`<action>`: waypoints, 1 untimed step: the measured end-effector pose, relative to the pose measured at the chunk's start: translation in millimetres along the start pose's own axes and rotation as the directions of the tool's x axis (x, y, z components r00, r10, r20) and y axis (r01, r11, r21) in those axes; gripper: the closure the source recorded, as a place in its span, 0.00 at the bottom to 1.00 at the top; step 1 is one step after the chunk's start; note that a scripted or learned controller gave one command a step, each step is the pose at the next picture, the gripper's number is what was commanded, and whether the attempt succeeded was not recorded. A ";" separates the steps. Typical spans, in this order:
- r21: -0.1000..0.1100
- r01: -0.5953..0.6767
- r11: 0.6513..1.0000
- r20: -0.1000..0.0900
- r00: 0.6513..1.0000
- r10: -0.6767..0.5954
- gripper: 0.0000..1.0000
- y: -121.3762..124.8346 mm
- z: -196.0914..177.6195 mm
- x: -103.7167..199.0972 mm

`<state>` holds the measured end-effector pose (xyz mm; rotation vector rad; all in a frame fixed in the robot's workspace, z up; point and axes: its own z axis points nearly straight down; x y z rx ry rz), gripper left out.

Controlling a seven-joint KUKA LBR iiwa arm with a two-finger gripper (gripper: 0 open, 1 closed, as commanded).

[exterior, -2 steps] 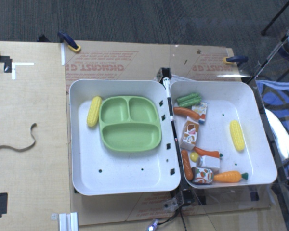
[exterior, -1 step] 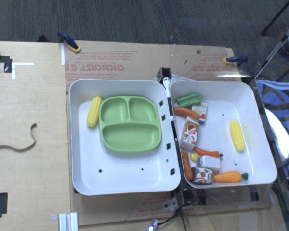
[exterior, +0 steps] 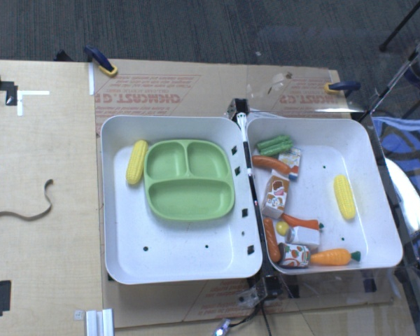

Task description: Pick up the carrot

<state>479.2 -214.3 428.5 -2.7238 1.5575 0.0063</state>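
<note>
Carrot (exterior: 332, 257): lies at right bin's (exterior: 378, 208) near edge, beside carton (exterior: 294, 255). Grasp across mid-body, from above. Gripper state: cannot tell.

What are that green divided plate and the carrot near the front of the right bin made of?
The green divided plate looks like moulded plastic or silicone: one even matte colour, rounded edges. The carrot seems a plastic toy: uniform orange with a slight sheen and a solid green stub. Neither can be settled by sight alone.
</note>
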 end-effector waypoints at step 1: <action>0.001 0.129 0.992 -0.002 0.992 -0.129 0.00 -0.7 10.1 -1.0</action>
